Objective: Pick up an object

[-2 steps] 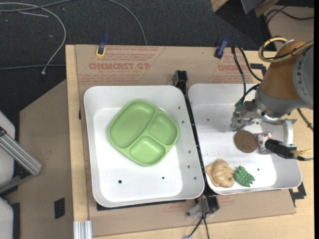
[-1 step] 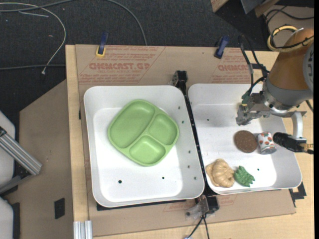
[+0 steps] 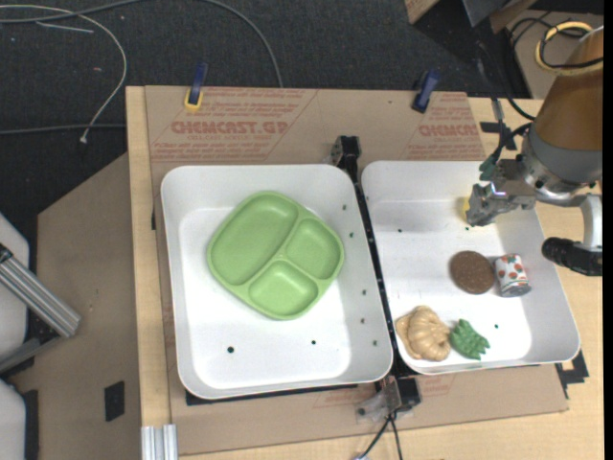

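In the right bin (image 3: 412, 199) lie a round brown cookie (image 3: 471, 271), a small white can with red spots (image 3: 511, 274), a tan pastry-like piece (image 3: 427, 333) and a green leafy piece (image 3: 470, 338). My gripper (image 3: 484, 204) hangs over the bin's upper right part, above the cookie and apart from it. Nothing shows between its fingers. The arm, with its orange band (image 3: 575, 94), comes in from the right.
The left bin (image 3: 182, 286) holds a green divided plate (image 3: 276, 254). Both bins rest on a cardboard sheet (image 3: 239, 113) fixed with blue clamps (image 3: 196, 82). Cables run over the dark floor at the top left.
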